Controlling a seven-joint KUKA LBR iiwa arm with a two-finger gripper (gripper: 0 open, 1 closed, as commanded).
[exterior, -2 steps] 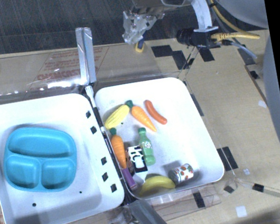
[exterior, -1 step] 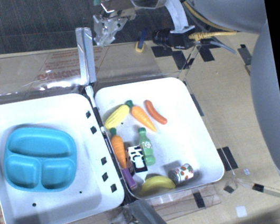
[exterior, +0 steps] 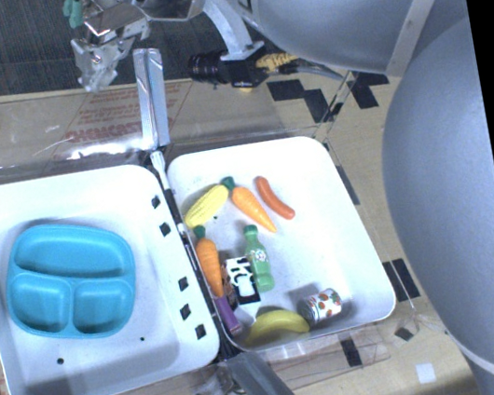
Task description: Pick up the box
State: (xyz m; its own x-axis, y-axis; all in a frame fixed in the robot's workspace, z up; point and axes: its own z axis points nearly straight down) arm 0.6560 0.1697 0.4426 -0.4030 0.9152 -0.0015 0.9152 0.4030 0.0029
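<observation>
The pincer [exterior: 97,72] is up at the top of the pic, past the far edge of the bins & over the brown tabletop [exterior: 19,137]. It's small & blurry there, so I can't tell if it's spread or pressed together, & nothing shows pinched in it. It touches no toy. The big grey arm [exterior: 364,1] fills the top right & the right side. The box [exterior: 241,278] is in the right bin [exterior: 328,225], low down & near the wall in the middle btwn the 2 bins. It's a little box, black & white, lying flat, w/ marks on it too small to read. A green bottle [exterior: 257,256] lies just beside it on the right, touching or nearly so. An orange carrot [exterior: 208,263] lies just on its left, along the bin wall. A purple thing [exterior: 227,314] pokes out below the carrot, by the box's lower corner. A yellow banana [exterior: 275,325] is near, just below the box, & a small can [exterior: 323,304] w/ red spots sits next to the banana on the right. Higher up in the same bin are a yellow corn [exterior: 206,204], a 2nd carrot [exterior: 252,208] & a red-orange hot dog [exterior: 274,197], well apart from the box. The left bin [exterior: 32,372] has a blue tray [exterior: 72,279] w/ 3 parts. The pincer is well apart from the box.
</observation>
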